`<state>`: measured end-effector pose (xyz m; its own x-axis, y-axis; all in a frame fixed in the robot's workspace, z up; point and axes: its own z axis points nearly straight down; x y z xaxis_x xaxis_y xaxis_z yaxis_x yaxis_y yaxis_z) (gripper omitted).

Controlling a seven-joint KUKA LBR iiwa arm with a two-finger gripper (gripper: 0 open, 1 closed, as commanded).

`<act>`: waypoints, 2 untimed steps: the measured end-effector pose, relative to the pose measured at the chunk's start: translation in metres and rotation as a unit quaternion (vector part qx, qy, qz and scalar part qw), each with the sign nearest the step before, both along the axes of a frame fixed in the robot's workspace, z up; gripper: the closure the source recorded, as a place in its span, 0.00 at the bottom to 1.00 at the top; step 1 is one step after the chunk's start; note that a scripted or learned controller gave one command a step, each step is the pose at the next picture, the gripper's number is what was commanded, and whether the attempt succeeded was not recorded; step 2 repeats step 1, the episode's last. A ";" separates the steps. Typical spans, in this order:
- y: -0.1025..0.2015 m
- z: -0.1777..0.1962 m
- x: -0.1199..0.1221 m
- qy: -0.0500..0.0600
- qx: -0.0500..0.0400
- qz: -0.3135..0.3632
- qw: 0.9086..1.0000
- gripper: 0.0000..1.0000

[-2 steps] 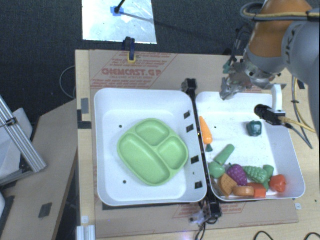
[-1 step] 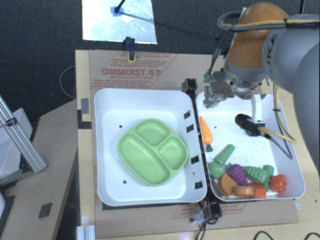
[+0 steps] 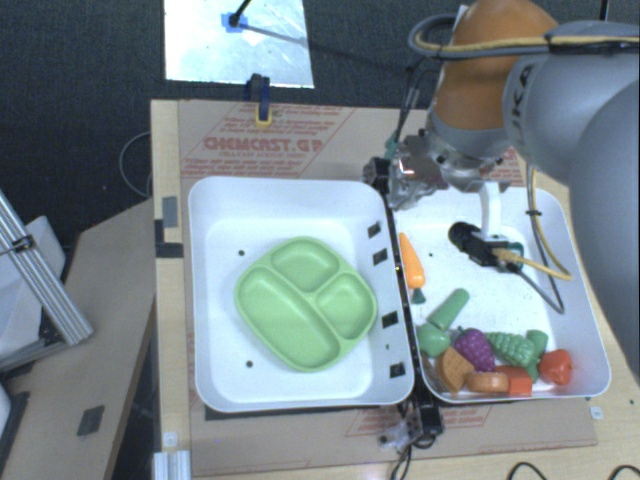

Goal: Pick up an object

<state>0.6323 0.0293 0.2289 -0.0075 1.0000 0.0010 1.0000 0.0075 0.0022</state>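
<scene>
- Likely easiest to take, the carrot [image 3: 411, 259] lies alone in the right bin [image 3: 565, 268], clear of the toy foods [image 3: 490, 353] heaped lower right.
- Pincer [image 3: 398, 180] hangs near it, upper middle; whether wide or narrow, I cannot tell.

a toy carrot [image 3: 411, 260] lies along the left wall of the right bin [image 3: 560, 268], its green top toward the front edge. along that edge crowd a green cucumber [image 3: 448, 309], purple grapes [image 3: 474, 348], possibly a knobbly green gourd [image 3: 513, 348], and a red tomato [image 3: 556, 366] near the front right corner.
</scene>
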 end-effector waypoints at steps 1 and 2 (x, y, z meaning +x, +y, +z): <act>-0.004 0.005 -0.008 0.001 0.000 -0.003 1.000 1.00; -0.004 0.005 -0.008 0.001 0.000 -0.003 1.000 1.00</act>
